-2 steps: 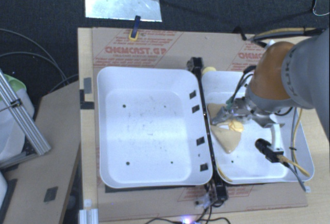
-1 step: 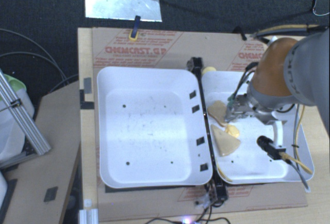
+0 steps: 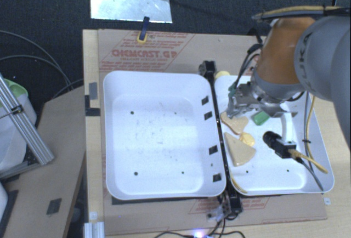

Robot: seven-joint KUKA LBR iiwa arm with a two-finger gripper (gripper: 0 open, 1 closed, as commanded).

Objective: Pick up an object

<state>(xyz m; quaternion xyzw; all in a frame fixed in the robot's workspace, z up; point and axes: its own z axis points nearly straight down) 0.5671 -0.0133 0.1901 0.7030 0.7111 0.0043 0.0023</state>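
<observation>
the end effector [image 3: 239, 105], grip state unclear, hangs just above the tan wedge [image 3: 235, 123] in the right bin [image 3: 274, 183].

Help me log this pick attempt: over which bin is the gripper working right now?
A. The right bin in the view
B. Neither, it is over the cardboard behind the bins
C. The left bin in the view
A: the gripper hangs over the right bin, near its inner wall and just above a tan wedge, with a green piece beside it.
</observation>
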